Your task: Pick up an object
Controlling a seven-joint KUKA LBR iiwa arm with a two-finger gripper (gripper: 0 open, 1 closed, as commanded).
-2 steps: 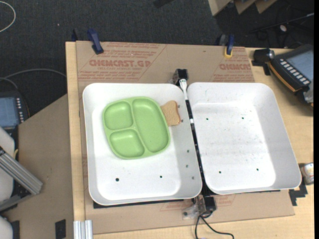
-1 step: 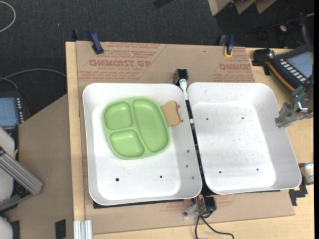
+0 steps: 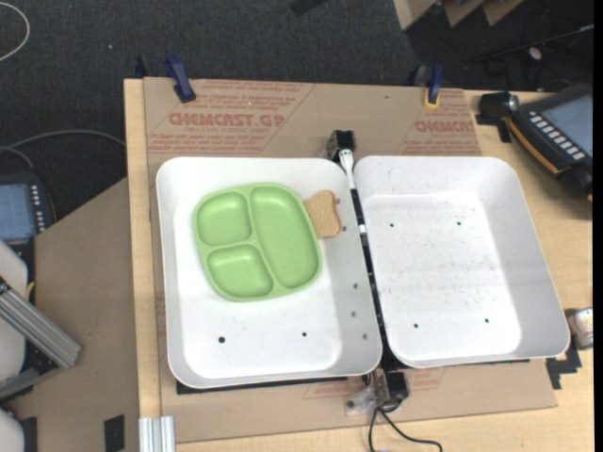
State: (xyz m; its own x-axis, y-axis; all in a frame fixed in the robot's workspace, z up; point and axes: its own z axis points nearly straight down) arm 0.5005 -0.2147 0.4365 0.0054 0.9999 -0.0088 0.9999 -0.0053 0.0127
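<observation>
Two shallow white bins sit side by side on a brown cardboard sheet [image 3: 236, 111] printed with red lettering. Around them: a blue clamp [image 3: 178, 77] at 11 o'clock of the sheet, a yellow-and-blue clamp [image 3: 433, 87] at 1 o'clock, a black device with a screen [image 3: 556, 135] at 2 o'clock, cables at 6 o'clock. Left bin [image 3: 259, 347]: smooth, glossy, rounded corners; holds a light green divided plate [image 3: 256, 241], three compartments, rounded-square, in its upper half. A tan sponge-like piece [image 3: 324, 214], porous texture, touches the plate's 2 o'clock edge, near the bin divider. Right bin [image 3: 452, 252]: speckled floor with small dark holes. Gripper state: not in view.
</observation>
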